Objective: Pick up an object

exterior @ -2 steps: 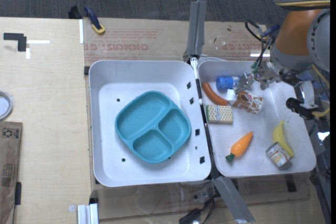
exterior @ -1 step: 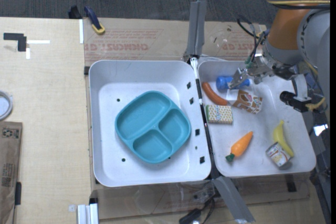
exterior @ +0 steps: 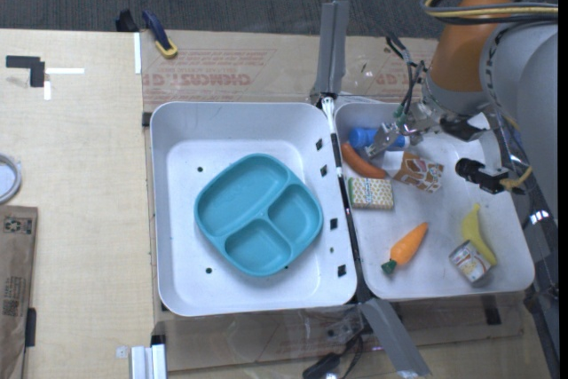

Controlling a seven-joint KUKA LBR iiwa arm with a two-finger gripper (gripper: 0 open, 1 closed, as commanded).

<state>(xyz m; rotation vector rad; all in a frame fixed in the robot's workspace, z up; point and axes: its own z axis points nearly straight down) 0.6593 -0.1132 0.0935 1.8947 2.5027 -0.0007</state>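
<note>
A: Right, gripper (exterior: 388,140) low in the right bin's (exterior: 510,280) far-left corner, by a blue object (exterior: 362,138) and an orange sausage shape (exterior: 366,163).
B: Fingers?
A: Cannot tell.
B: Neighbours?
A: Printed carton (exterior: 371,193) and brown packet (exterior: 420,173) just beside; carrot (exterior: 406,246), banana (exterior: 477,232), small tin (exterior: 469,263) well apart. Teal three-section plate (exterior: 257,214) in left bin (exterior: 169,191).

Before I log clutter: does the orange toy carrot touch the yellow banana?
Apart. The camera view shows bare white bin floor between the orange toy carrot and the yellow banana.
</note>
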